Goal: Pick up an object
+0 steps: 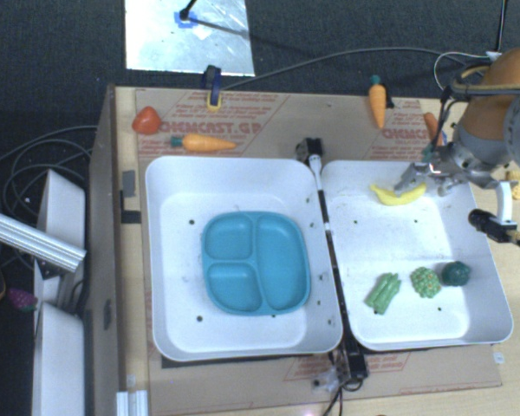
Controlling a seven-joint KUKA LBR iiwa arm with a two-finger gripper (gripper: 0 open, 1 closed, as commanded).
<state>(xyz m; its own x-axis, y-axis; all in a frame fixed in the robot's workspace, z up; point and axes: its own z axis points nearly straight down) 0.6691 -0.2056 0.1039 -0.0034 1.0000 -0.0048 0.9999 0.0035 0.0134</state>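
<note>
Camera view, looking down at a slant, read left to right. On my far left, loose black cables (35,159) and a grey metal bar (33,239) lie off the desk (269,115).

Along the desk's back strip I note a red tomato (146,120) and, just beside it, an orange carrot (203,143) lying flat.

Left bin (178,180): a blue divided tray (255,262) sits flat near its middle, three compartments.

A second carrot (378,103) lies on the back strip behind the right bin (477,319).

Right bin: a yellow banana (397,195) lies near the back wall. Toward the front, three green things in a row: a ridged green vegetable (383,291), a light green leafy piece (425,282), and a dark teal round item (455,273) touching or just beside it.

Arm (503,111) comes in from the right edge, orange band up top, wrist bent down and leftward over the right bin's back right part. Pincer (413,178) sits low, tips right at the banana's upper edge. Fingers look slightly apart, one tip on or just above the banana; I see nothing clamped between them. I cannot tell whether the tip truly touches the banana.
</note>
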